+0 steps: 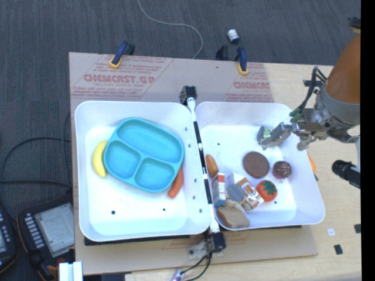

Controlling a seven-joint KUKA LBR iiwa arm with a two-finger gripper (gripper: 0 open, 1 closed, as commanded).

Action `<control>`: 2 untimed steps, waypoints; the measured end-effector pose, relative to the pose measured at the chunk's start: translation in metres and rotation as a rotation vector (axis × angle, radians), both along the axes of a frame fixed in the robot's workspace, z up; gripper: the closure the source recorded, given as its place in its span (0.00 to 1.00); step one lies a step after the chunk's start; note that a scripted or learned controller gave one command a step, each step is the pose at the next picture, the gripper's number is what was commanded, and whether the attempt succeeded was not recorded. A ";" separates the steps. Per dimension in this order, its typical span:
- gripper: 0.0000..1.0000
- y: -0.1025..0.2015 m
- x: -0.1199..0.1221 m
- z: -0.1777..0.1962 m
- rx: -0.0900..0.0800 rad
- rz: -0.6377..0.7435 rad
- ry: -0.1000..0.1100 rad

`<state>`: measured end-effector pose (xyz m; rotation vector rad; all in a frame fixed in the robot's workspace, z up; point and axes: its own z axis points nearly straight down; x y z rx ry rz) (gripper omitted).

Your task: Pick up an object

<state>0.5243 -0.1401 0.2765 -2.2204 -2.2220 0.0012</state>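
Hand [274,135] hovered above right bin [304,215], brown disc [256,164], tomato [267,190] and clutter lay below it, left bin [88,215] held blue divided tray [143,154], banana [98,158], carrot [176,184].

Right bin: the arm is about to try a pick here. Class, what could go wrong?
1. The items in the right bin lie crowded near its front-left corner: closing on the tomato might drag the carton beside it.
2. The brown disc lies flat, so the gripper may slip off it.
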 end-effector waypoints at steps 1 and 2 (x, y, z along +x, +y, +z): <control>0.00 -0.018 0.075 -0.114 0.000 0.000 0.004; 0.00 0.021 0.033 -0.188 -0.003 -0.001 -0.009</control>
